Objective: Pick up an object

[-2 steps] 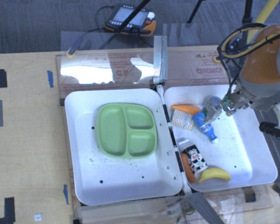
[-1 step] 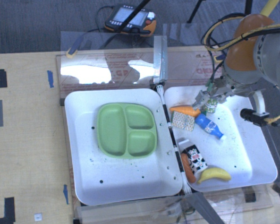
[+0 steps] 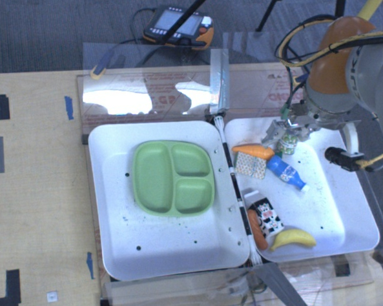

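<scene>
Looking down: two white bins stand side by side on the bench, and a tall clear wall runs behind them.
Left bin (image 3: 110, 206): it holds a green tray (image 3: 173, 177) with three compartments, lying flat near the middle. Some dark specks are on the bin floor around it.
Right bin (image 3: 337, 205): it holds several small things, most of them on its left side.
Carrot (image 3: 253, 151): orange, lying near the far left corner of the right bin.
Sponge (image 3: 251, 166): a speckled square pad, just in front of the carrot and touching it.
Bottle (image 3: 286, 173): blue with a white cap end, lying tilted, just to the right of the sponge.
Cow toy (image 3: 267, 218): a black and white piece, close to the wall between the two bins, with a red-orange thing beside it on the left.
Banana (image 3: 292, 239): yellow, near the front edge of the right bin, touching the cow toy.
Arm (image 3: 341, 62): it comes in from the right, and its orange band is above the far right corner of the right bin.
Gripper (image 3: 287, 137): it points down over the far part of the right bin, just above the bottle and to the right of the carrot. I cannot tell how it is set, or if it has anything.
Handheld device (image 3: 177, 26): black and orange, lying behind the bins with its cable.
</scene>
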Robot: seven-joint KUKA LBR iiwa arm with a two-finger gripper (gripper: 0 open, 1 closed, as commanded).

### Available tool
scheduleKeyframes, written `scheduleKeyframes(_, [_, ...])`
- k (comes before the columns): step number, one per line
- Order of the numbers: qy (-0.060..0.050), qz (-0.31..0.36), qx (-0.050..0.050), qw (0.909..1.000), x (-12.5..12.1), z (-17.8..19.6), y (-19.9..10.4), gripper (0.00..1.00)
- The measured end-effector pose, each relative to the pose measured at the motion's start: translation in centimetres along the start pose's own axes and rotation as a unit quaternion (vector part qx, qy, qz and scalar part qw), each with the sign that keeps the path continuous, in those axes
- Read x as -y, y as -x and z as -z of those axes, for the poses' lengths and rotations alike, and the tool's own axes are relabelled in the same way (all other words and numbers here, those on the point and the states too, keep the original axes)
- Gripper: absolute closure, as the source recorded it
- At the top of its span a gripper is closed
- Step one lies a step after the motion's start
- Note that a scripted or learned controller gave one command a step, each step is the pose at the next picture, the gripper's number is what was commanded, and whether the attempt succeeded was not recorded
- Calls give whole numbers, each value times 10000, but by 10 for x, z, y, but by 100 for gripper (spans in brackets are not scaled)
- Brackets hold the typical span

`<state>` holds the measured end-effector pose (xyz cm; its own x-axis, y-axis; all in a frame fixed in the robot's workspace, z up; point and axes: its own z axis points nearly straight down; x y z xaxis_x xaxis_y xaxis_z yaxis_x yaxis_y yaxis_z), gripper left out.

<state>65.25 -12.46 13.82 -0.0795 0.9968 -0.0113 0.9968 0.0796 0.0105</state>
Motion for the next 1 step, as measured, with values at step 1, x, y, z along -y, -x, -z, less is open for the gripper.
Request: scheduleKeyframes(1, [-42, -213, -47, 9998, 51, -52, 16, 0])
